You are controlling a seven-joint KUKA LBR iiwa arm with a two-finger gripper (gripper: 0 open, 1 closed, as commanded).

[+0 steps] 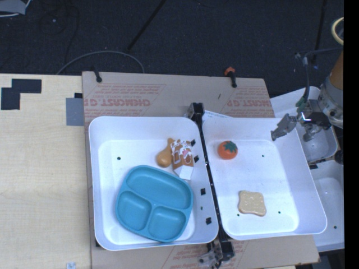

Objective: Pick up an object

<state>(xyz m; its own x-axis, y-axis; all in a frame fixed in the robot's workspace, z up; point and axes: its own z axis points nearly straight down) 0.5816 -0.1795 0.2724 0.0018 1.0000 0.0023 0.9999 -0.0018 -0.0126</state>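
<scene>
Left bin [104,150]: holding a blue divided plate [153,203] lying flat toward the front; a tan toy [164,156] and a small printed packet [182,153] lying touching near the divider.
Right bin [291,172]: holding an orange round fruit toy [227,149] toward the back and a pale toast slice [252,203] toward the front, well apart.
Gripper [291,125]: hanging over the right bin's far right corner.

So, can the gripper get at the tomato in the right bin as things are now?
Probably yes. The tomato lies alone on the bin floor, apart from the toast, with nothing over it. The gripper sits at the bin's right rim, nearby.
</scene>
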